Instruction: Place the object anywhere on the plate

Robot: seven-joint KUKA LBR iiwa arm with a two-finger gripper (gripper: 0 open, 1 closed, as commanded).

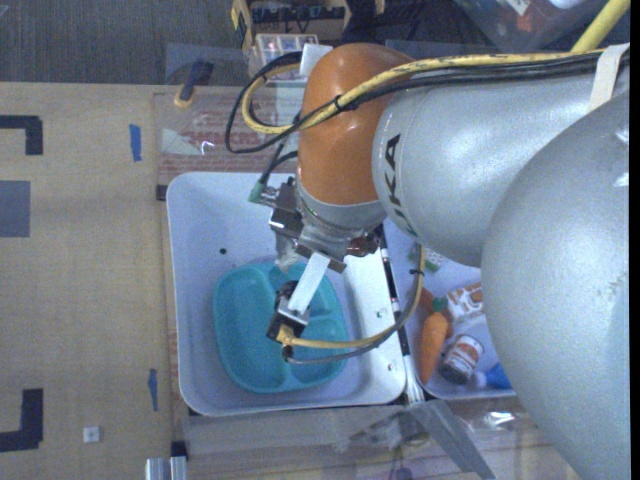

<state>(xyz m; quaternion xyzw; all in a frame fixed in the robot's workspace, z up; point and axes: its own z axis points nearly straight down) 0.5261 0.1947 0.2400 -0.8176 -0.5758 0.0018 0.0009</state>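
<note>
A teal divided plate (pixel 245 340) lies in the front half of the left white bin (pixel 195 238). My gripper (pixel 300 258) hangs over the plate's far right part, beneath the orange wrist band, which covers most of it. No object shows between it and the plate. In the right bin (pixel 455 388) lie an orange carrot (pixel 432 338), a small jar with a red label (pixel 462 356) and a white and orange packet (pixel 466 296).
The big grey arm covers most of the right bin. A blue item (pixel 497 376) peeks out beside the jar. Cardboard boxes (pixel 285 8) and clutter stand behind the bench. Brown board with blue tape marks (pixel 135 143) stretches to the left of the bins.
</note>
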